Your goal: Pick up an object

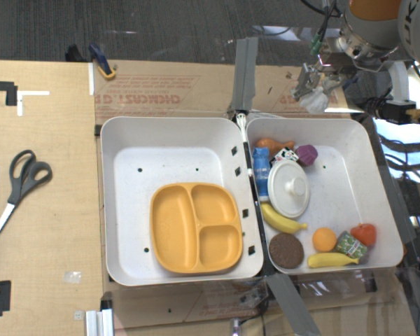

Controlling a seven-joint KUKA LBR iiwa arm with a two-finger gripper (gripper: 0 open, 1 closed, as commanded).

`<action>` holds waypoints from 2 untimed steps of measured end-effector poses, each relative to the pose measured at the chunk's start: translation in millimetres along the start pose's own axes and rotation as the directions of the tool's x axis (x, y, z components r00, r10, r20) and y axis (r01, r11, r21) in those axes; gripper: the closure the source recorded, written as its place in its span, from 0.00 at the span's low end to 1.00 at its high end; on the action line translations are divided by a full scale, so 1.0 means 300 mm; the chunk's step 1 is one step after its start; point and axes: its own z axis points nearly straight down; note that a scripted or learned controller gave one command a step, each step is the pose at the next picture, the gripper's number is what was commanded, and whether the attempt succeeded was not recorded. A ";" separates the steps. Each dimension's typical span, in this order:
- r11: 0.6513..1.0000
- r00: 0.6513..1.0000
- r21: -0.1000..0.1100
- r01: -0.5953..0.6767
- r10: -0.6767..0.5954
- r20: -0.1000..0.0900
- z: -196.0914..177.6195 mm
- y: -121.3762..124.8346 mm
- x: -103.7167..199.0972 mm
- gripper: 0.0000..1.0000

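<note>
- Scissors [24, 177] lie on the desk [49, 243] at far left; beside them, the left bin [119, 187] holds a yellow divided plate [196, 226].
- The right bin [350, 180] holds a white lidded bowl [289, 187], bananas [283, 219] and an orange [324, 239].
- The claw [313, 93] hangs beyond the right bin's far rim; open or closed cannot be told; a clean pick likely means descending squarely over the isolated orange.
</note>
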 end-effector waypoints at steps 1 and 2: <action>0.999 0.999 0.001 0.050 -0.050 -0.001 0.209 0.007 0.086 1.00; 1.000 1.000 -0.001 -0.001 0.001 -0.001 -0.027 -0.110 -0.085 1.00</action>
